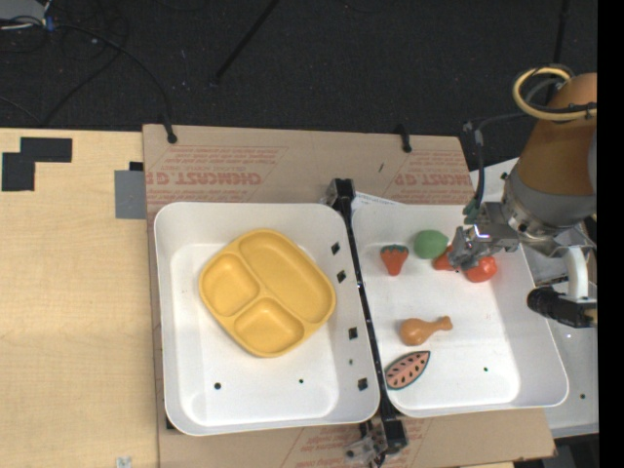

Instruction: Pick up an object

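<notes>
I see the gripper (472,250) down in the right bin (531,378), at about two o'clock of it, right over a red tomato (480,269) — touching it or just above. Whether it grips, I cannot tell. A green ball (429,244) sits just at nine o'clock of the tomato, a strawberry (394,258) beyond. A drumstick (423,330) and melon slice (407,369) lie toward six. The left bin (185,378) holds a yellow plate (266,291).
</notes>
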`<state>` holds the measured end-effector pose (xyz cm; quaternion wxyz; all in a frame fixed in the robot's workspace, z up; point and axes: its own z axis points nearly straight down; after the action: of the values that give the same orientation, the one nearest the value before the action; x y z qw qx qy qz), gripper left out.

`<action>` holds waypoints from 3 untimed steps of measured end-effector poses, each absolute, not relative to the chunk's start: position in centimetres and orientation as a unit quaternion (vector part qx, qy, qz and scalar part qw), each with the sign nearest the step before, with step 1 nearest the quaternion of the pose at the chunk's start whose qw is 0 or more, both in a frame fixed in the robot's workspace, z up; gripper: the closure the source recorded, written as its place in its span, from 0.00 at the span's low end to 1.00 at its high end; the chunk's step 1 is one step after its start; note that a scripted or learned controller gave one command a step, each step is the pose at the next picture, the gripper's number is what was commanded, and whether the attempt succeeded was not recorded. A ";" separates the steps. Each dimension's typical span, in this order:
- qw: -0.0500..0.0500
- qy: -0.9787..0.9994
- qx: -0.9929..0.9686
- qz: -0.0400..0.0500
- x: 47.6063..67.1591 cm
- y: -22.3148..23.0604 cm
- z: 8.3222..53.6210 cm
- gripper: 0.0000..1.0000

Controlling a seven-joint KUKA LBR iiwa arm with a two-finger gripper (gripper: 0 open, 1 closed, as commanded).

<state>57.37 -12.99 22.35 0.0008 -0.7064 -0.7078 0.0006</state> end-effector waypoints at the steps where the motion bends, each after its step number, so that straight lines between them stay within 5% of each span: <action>1: 0.002 -0.709 -0.706 0.000 57.0 -7.8 23.4 1.00; 3: 0.003 -0.709 -0.705 0.001 56.2 3.2 22.3 1.00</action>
<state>56.17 3.15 22.33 0.0028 -0.7055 -0.7087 0.0014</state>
